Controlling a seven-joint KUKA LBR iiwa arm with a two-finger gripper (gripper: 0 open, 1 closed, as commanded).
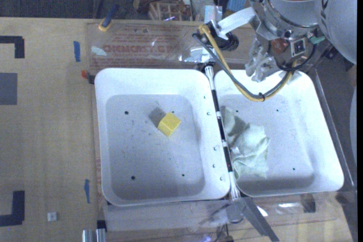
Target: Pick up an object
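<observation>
Nearest me, the crumpled pale-green cloth (247,144) lies in the right shallow white bin (323,139), pressed toward the shared divider, with bare floor all along its right side. The small yellow cube (169,124) sits alone mid-floor in the left shallow white bin (108,133), well clear of every wall. Farther back, the grey arm's two-finger gripper (260,69) hangs over the right bin's far rim, fingers parted around nothing.

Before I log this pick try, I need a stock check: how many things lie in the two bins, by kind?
Yellow block: 1, in the left bin
Crumpled pale cloth: 1, in the right bin
Total: 2
</observation>
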